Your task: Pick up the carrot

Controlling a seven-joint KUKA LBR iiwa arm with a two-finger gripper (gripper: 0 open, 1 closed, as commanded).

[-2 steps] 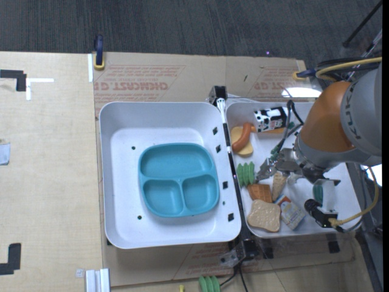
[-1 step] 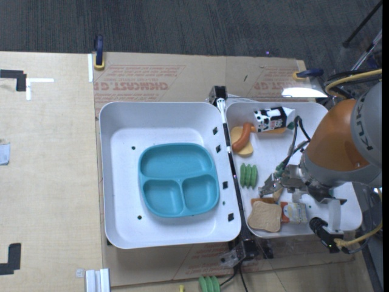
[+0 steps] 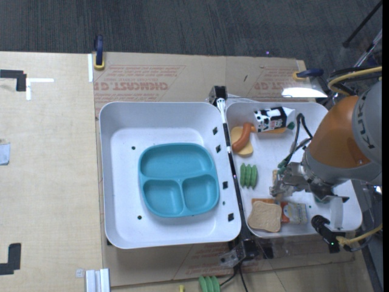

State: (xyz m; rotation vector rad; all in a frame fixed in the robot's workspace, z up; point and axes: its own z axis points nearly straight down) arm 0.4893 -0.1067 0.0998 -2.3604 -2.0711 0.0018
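Claw [image 3: 281, 183] hangs low over the right bin [image 3: 316, 107]; whether it is spread or pinched, I cannot tell. Carrot [image 3: 265, 201] lies just below-left of it, along the bread slice's [image 3: 265, 217] top edge. Green pea pods [image 3: 248, 175] sit just left

the two bins [image 3: 115, 163] are made of smooth, slightly glossy white plastic. the sectioned tray [image 3: 179, 179] is seen as matt turquoise plastic. the bench [image 3: 48, 181] looks like pale wood, covered partly with brown cardboard [image 3: 152, 81].
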